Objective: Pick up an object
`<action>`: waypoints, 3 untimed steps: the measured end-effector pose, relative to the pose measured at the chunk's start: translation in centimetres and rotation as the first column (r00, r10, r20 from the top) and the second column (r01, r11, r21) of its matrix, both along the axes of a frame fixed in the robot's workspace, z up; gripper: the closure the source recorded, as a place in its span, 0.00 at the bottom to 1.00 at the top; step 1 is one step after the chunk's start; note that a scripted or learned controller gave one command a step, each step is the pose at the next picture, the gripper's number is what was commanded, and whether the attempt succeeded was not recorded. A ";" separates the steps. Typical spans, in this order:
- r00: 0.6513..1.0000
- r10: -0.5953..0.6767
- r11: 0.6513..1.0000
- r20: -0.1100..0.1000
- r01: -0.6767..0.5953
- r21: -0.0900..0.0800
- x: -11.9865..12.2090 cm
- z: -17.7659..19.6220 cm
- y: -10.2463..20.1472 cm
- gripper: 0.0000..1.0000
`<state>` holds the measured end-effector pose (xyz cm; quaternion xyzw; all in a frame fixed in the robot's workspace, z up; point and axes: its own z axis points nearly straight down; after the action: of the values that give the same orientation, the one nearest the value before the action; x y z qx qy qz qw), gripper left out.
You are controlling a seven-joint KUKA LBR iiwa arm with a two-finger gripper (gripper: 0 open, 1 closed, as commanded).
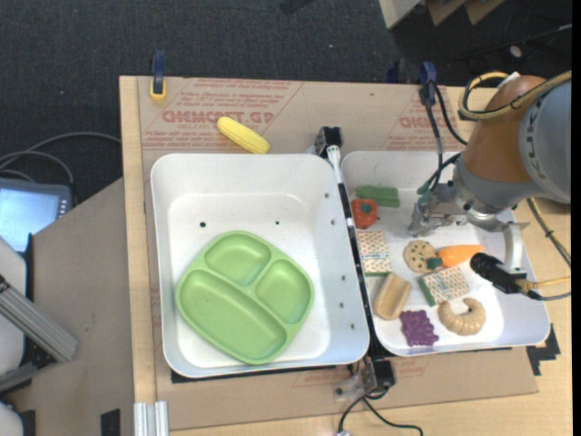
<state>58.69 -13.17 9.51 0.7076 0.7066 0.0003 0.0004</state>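
My gripper hangs over the back middle of the right bin, just behind a round chocolate-chip cookie. An orange carrot lies to the right of the cookie, close below the wrist. A green block and a red tomato-like piece lie to the gripper's left. Nearer the front sit a patterned cracker, a tan bread piece, a checkered green-edged square, purple grapes and a beige croissant. Nothing shows between the fingers.
The left bin holds a green divided plate. A yellow corn cob lies on the cardboard bench top behind that bin. The grey and orange arm covers the right bin's back right corner.
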 end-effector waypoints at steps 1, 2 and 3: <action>1.000 0.000 1.000 -0.001 0.000 0.000 0.0 -0.1 0.0 0.00; 1.000 -0.005 1.000 -0.007 0.005 0.002 -8.8 -1.1 -4.1 0.00; 1.000 0.006 1.000 0.006 -0.006 -0.002 -0.4 -1.0 -2.8 0.00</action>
<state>58.30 -15.99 8.51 0.7055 0.7087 0.0015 0.0032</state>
